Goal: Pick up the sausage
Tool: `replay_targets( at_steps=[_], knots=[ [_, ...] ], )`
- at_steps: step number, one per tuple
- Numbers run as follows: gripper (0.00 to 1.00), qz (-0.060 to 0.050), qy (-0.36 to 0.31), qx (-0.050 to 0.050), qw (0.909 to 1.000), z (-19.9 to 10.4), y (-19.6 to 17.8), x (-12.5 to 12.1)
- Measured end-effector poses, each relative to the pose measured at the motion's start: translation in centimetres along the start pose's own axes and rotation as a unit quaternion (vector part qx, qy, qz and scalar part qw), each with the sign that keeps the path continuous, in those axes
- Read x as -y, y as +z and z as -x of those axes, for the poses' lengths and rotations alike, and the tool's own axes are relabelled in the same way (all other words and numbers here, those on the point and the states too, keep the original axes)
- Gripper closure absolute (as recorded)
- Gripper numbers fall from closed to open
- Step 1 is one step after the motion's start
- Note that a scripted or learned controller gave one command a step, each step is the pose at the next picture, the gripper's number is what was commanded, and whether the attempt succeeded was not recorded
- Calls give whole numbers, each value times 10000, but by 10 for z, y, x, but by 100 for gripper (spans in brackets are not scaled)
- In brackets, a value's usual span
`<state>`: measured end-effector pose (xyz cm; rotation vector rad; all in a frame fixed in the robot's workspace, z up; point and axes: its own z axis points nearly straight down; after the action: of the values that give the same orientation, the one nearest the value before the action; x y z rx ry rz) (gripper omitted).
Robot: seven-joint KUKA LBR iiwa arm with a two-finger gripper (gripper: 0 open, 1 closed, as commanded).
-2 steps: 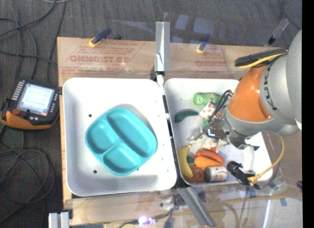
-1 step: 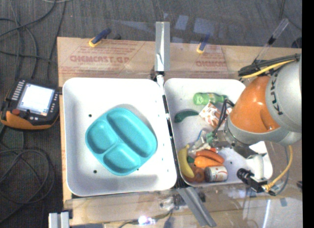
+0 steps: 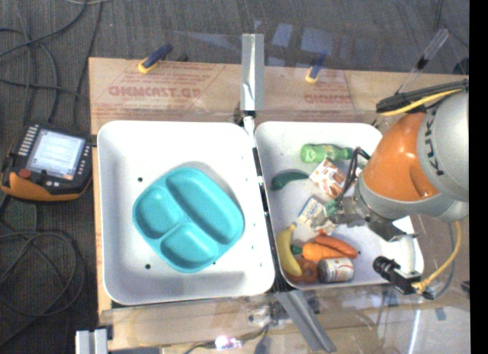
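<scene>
The arm (image 3: pixel 412 169) leans in over the right bin (image 3: pixel 358 133), its orange band hanging above the clutter. That suits a reach down among the food. The end effector (image 3: pixel 345 211) sits low under the wrist, by the snack packets (image 3: pixel 328 177); I cannot tell whether it is wide or narrow, and nothing is visibly held in it.

The left bin (image 3: pixel 114 192) carries a teal divided tray (image 3: pixel 189 219), probably a place to set things down.

In the right bin, the banana (image 3: pixel 285 249), carrot (image 3: pixel 329 249) and can (image 3: pixel 335 270) crowd the near edge. The sausage (image 3: pixel 307 271) seems to be the brown piece wedged between banana and can, partly under the carrot, so a clean grip looks awkward.

The desk (image 3: pixel 175 89) is a pale board held by yellow clamps (image 3: pixel 155 56). Grey carpet (image 3: pixel 76 9) with loose cables surrounds it, and a control pendant (image 3: pixel 49 160) lies to the left.
</scene>
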<state>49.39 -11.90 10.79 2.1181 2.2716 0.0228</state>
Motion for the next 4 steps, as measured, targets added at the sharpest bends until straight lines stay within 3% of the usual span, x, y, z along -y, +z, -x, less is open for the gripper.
replay_targets(
  at_steps=[1,2,3,4],
  knots=[
    [0,-3,-9,-2,10000,-1,0,0],
    [0,-86,-310,-31,9995,3,14,-24],
    [0,-55,-716,-12,9974,4,14,-19],
    [100,0,-711,21,9975,6,1,-23]
  ],
)
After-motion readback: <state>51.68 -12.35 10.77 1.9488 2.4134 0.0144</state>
